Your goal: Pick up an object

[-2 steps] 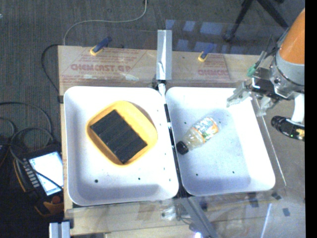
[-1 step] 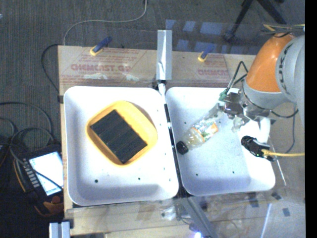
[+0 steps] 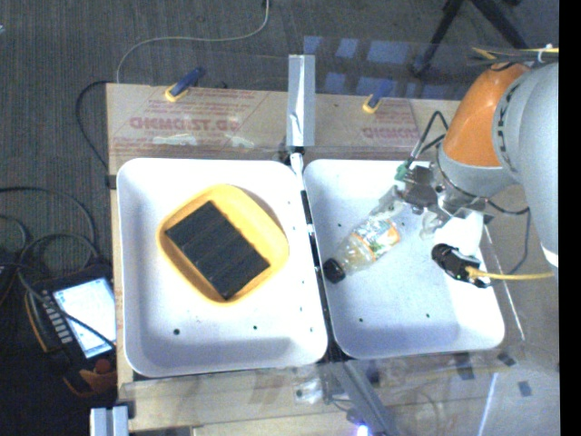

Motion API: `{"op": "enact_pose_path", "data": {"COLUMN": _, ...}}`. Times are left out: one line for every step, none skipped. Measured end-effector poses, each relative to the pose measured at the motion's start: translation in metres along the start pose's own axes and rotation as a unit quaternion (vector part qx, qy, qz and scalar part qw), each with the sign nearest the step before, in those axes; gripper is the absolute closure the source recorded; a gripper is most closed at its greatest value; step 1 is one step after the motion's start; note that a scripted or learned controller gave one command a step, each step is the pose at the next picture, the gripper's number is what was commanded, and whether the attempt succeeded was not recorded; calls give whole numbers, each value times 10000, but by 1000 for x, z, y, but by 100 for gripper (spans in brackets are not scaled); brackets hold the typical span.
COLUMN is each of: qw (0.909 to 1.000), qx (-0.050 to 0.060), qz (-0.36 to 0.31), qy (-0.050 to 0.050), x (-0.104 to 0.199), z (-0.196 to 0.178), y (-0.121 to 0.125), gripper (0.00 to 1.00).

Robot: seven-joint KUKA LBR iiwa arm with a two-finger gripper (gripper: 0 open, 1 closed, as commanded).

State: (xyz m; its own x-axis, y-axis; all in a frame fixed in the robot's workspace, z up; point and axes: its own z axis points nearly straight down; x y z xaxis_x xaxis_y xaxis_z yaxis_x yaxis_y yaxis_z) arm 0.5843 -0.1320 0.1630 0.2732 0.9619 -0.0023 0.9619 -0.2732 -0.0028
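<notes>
A clear plastic bottle [image 3: 370, 240] with an orange-and-green label lies on its side in the right bin [image 3: 408, 325]. Its black cap [image 3: 332, 270] points toward the lower left, near the bin's left wall. My gripper [image 3: 416, 192] hangs over the bottle's upper right end, at the bottle's base; whether it touches the bottle I cannot tell. In the left bin [image 3: 154, 334] sits a yellow dish [image 3: 269, 218] that holds a black ridged slab [image 3: 218, 249].
The grey arm with its orange band [image 3: 486, 125] comes in over the right bin's upper right corner. A raised divider [image 3: 310, 243] separates the two bins. The wooden bench edge [image 3: 200, 121] runs behind them.
</notes>
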Motion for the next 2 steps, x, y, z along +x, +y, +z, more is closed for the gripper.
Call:
{"op": "enact_pose_path", "data": {"qw": 9993, "qx": -123, "qz": -341, "qy": -20, "x": 13, "z": 70, "y": 2, "gripper": 0}}
{"op": "enact_pose_path", "data": {"qw": 9960, "qx": -54, "qz": 894, "qy": 4, "x": 16, "z": 72, "y": 52, "gripper": 0}}
